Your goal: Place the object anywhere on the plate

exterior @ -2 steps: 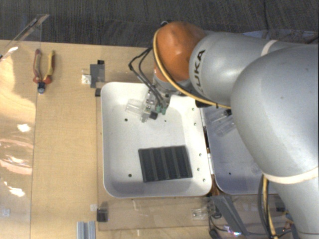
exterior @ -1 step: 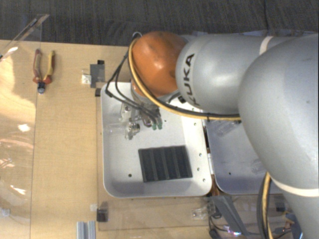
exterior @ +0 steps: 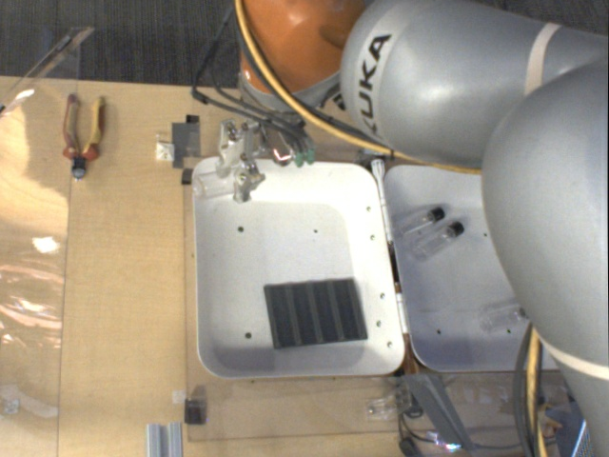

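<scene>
A dark ribbed rectangular plate [exterior: 314,312] lies flat in the front half of the left bin [exterior: 219,284]. My gripper [exterior: 240,165] hangs over the far left corner of that bin, well behind the plate and apart from it. I see nothing clearly held under it. Two small clear objects with black caps [exterior: 438,222] lie in the far part of the right bin [exterior: 447,346]. Another clear piece [exterior: 500,317] rests nearer that bin's front right, partly under the arm.
The big grey arm [exterior: 476,74] covers the upper right and much of the right bin. Red-handled pliers [exterior: 81,136] lie on the bench at far left. A small black block [exterior: 187,139] sits just behind the left bin, another [exterior: 195,409] in front.
</scene>
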Robot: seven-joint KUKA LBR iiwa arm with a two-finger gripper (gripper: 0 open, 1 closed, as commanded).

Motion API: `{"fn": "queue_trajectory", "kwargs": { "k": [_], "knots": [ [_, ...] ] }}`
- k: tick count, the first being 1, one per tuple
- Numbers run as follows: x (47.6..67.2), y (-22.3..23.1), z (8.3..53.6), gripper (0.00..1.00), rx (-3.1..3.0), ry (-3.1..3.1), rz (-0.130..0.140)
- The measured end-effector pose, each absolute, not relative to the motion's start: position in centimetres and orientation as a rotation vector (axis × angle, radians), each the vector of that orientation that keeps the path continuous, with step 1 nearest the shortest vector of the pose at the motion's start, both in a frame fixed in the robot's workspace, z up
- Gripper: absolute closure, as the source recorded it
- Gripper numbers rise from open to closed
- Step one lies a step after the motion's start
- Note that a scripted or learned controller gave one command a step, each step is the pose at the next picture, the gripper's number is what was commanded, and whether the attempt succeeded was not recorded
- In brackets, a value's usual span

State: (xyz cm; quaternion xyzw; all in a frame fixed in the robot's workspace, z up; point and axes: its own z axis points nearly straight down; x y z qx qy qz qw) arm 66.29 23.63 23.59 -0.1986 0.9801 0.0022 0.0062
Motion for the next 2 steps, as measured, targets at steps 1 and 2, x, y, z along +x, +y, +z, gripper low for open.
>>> {"fn": "queue_trajectory", "kwargs": {
  "k": [1,2],
  "knots": [
    [66.9,23.5,16.5,1.00,0.223,3.128,0.007],
    [66.0,23.6,27.7,1.00,0.802,3.029,0.008]
  ]
}}
